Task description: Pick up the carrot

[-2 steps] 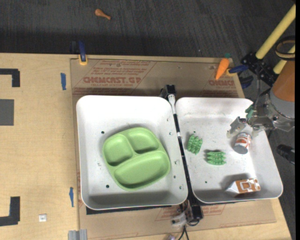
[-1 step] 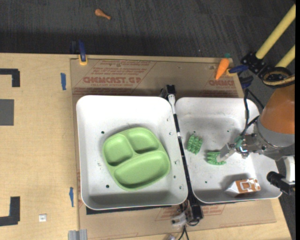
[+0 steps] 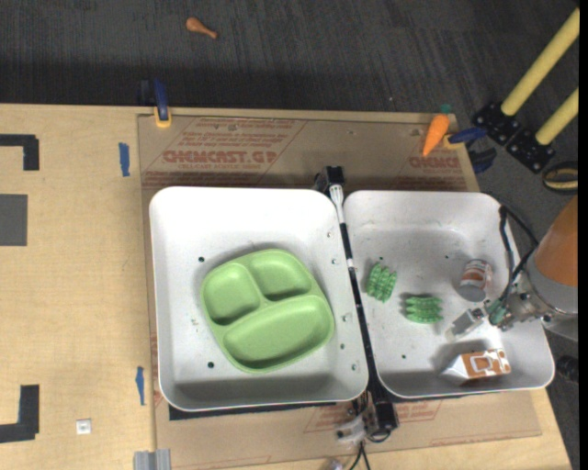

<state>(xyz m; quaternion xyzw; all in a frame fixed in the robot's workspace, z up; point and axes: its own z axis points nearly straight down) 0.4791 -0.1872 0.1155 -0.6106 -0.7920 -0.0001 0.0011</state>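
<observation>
The carrot (image 3: 435, 133), small and orange with a green top, lies on the cardboard bench top behind the right bin (image 3: 413, 207), outside both bins. My gripper (image 3: 480, 317) reaches in from the right and hangs low over the right side of that bin, far in front of the carrot. It sits between a small round can-like item (image 3: 474, 275) and a white and orange box (image 3: 480, 364). I see nothing clearly held in it.
Two green ridged pieces (image 3: 380, 281) (image 3: 423, 308) lie in the middle of the right bin. A green divided plate (image 3: 266, 307) rests in the left bin (image 3: 184, 220). A small orange item (image 3: 200, 27) lies on the dark floor at the far left. Yellow poles (image 3: 547, 60) stand at the far right.
</observation>
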